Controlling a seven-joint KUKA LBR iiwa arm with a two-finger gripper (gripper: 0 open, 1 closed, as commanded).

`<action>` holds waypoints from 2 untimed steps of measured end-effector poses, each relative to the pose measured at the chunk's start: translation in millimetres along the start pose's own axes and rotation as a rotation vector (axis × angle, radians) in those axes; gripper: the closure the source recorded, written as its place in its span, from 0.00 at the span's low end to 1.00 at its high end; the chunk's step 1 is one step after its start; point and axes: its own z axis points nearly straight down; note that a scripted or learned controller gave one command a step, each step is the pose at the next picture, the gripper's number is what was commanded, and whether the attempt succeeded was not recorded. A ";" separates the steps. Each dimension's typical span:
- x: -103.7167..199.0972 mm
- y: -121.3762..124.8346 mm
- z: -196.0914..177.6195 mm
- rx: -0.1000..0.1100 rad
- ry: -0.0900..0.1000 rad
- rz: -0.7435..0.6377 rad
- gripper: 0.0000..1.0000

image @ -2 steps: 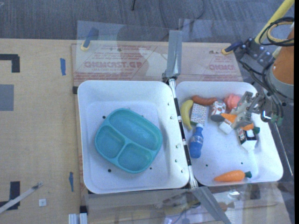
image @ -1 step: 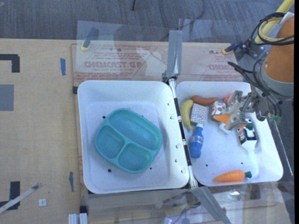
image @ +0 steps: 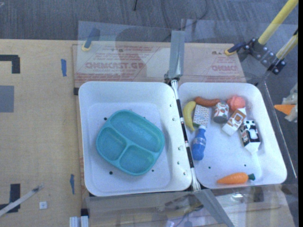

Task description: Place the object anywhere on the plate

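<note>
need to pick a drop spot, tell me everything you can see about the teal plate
The teal plate is a rounded, glossy, plastic-looking tray with three compartments: one long section along its far side and two smaller ones nearer the camera. It lies flat and right side up on the floor of the left white bin, turned at a slight angle to the bin's walls and sitting toward the near side. Nothing rests in its compartments, and it touches just the bin floor.

Banana (image: 189, 115) partly covered by checkered carton (image: 201, 116); carton labels too small to read; orange-white item (image: 289, 109) cut by right edge.
</note>
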 end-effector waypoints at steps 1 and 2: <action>1.4 -38.3 232.8 0.000 0.001 -0.118 1.00; -32.2 39.8 127.9 -0.001 -0.001 -0.053 1.00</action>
